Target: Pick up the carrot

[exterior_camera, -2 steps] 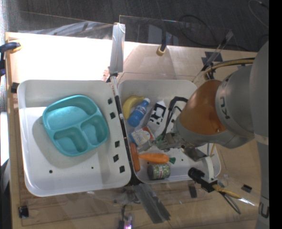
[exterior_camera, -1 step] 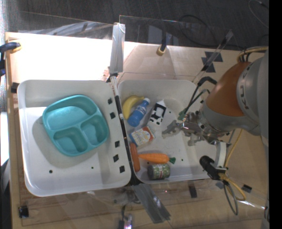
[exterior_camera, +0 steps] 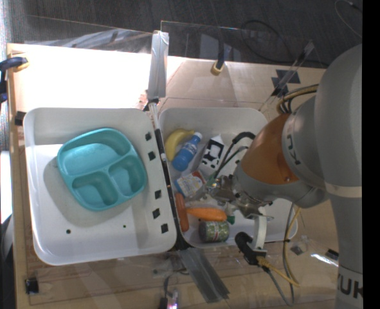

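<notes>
Okay, arm (exterior_camera: 325, 140) enters from the right, with the grey elbow high in the foreground. Its orange band bends down toward the right bin (exterior_camera: 209, 112) and the wrist is tipped left. Gripper (exterior_camera: 223, 190) sits low over the bin's middle, just on the far side of the carrot. Whether it is released or clenched I can't tell, too cluttered there.

Carrot (exterior_camera: 206, 213) lies flat on the floor of the right bin, in the nearer half. It is plain orange, slim, smooth, 1 piece. Its long axis runs roughly left-right in view, with the right end dipping slightly toward the camera. Which end is the tip I can't tell.

On its near side, just beside it, is 1 small can (exterior_camera: 214, 231). To its left, 1 reddish sausage-shaped item (exterior_camera: 182, 216) lies along the bin's left wall, running near-far.

Farther back are a crinkled wrapper (exterior_camera: 190, 185), blue bottle (exterior_camera: 187, 152), yellow banana (exterior_camera: 175, 140) and black-and-white card (exterior_camera: 212, 153). Left bin (exterior_camera: 80, 118) holds 1 teal 3-compartment plate (exterior_camera: 101, 168).
</notes>
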Robot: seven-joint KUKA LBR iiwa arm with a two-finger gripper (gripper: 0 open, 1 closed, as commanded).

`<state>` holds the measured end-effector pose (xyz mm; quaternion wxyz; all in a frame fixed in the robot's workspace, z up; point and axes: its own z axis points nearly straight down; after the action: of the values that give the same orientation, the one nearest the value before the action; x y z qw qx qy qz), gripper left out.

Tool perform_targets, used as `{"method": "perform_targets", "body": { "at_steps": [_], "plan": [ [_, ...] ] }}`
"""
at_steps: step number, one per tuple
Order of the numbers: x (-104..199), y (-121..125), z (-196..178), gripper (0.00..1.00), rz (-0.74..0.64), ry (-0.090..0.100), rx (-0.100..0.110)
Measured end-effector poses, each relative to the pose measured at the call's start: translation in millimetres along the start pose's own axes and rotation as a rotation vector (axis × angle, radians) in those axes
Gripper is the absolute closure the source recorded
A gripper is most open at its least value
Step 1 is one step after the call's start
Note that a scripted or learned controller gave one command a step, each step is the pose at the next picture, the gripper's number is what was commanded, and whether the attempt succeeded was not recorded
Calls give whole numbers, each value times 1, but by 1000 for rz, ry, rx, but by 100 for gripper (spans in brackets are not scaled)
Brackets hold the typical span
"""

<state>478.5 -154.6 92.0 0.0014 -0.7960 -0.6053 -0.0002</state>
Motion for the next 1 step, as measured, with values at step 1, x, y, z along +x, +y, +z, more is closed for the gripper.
{"method": "perform_targets", "body": {
  "at_steps": [1],
  "plan": [
    [-3,17,-1,0,-27,0,-2]
  ]
}}
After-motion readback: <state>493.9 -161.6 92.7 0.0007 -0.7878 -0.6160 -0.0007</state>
